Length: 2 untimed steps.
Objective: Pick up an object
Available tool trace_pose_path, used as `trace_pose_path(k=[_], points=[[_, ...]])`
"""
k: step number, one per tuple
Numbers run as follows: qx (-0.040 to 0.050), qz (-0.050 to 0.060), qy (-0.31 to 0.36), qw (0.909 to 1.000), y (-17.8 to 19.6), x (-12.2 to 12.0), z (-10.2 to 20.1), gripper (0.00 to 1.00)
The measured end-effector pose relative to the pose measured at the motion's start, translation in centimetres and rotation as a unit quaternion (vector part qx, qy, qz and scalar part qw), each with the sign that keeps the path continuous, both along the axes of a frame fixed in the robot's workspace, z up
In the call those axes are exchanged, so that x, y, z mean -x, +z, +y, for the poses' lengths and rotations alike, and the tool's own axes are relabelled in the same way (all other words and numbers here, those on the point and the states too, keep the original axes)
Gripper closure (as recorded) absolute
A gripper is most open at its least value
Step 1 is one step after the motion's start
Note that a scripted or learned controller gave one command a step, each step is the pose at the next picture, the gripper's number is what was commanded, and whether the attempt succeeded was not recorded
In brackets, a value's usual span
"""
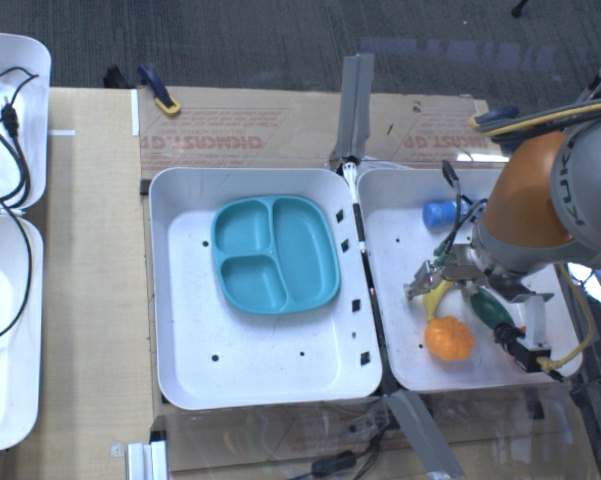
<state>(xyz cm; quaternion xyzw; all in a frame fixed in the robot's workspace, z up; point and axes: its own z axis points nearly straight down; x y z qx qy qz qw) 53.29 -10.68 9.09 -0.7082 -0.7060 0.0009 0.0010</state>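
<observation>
My gripper (432, 280) is low in the right bin (400, 363), near its middle, reaching in from the right under the orange-banded wrist. Right under the gripper's tip lies a small yellow object (436, 301), touching it or very close; whether it is gripped is not clear. An orange ball-like object (449, 338) rests just in front of the yellow one. A dark green object (490, 310) lies to the right of these, partly under the gripper body. A small blue object (440, 212) sits near the bin's back wall.
The left bin (180, 298) holds a teal divided plate (276, 253) at its centre. A grey divider post (355, 108) stands behind the gap between the bins. A white tray with black cables (5, 138) lies at the far left.
</observation>
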Motion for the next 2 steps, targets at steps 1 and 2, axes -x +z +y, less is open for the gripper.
trace_pose_path(k=[1, 2], points=[[0.0001, 0.001, -0.003, 1.0000, 0.9, 0.0, -0.1, 1.00], [0.0007, -0.001, 0.003, 1.0000, 10.1, -6.3, 4.5, 1.00]])
